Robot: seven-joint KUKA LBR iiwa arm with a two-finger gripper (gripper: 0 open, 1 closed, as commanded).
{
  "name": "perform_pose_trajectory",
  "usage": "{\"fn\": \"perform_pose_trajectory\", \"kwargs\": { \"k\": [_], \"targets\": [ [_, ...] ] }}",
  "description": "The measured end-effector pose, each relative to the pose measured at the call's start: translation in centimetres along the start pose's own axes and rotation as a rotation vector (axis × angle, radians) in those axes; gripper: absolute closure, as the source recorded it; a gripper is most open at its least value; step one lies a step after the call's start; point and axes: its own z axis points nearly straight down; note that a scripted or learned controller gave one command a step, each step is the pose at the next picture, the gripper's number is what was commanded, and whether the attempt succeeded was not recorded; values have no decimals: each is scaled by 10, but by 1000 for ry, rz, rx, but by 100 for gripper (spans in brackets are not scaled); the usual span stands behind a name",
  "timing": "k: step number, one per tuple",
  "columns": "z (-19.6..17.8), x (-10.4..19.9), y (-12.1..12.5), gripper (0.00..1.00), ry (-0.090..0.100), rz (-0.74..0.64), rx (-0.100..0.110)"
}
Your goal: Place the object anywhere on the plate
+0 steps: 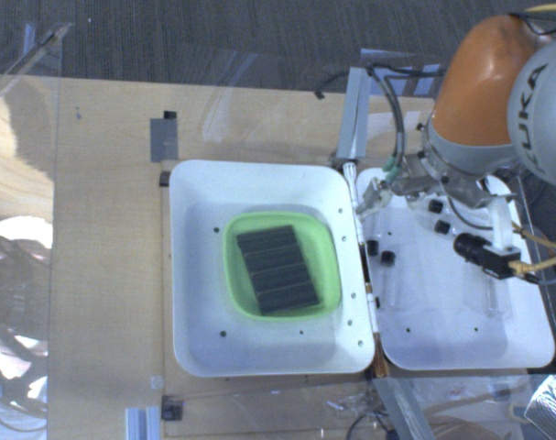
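Taking the pale wooden worktop (94,246) first: it carries two shallow white bins side by side. The grey robot arm with an orange dome (484,81) stands well to the right of the plate described below. The left white bin (195,337) surrounds that plate. The right white bin (461,337) lies just right of it, past the adjoining bin walls. The round-cornered lime-green plastic plate (236,246) sits flat at the middle of the left bin. The dark grey ribbed rectangular block (278,269), the task's thing, lies flat on the plate, inside its rim and slightly askew. The gripper (380,193) hangs right of the plate, over the right bin and apart from plate and block. Whether it is wide or narrow cannot be told, and nothing is seen held. Several small black pieces (386,258) lie right of the plate on the right bin's floor, too small to identify.

Assessment: placement appears complete as things lie, with the block resting unsupported on the plate. The step in hand looks like clearance. The next move calls only for the arm to stay off the left bin so that the block is not disturbed.

Markings: dark capitals on the arm's grey casing, well right of the plate and cut by the frame edge, read "UKA", taken as the maker's name. No other writing is legible.
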Motion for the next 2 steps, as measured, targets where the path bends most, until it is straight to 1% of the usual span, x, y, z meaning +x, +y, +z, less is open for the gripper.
{"fn": "perform_pose_trajectory", "kwargs": {
  "k": [1, 2],
  "targets": [
    [32, -61, -52, 0, 0, 12, 4],
    [58, -137, -108, 0, -1, -82, 3]
  ]
}}
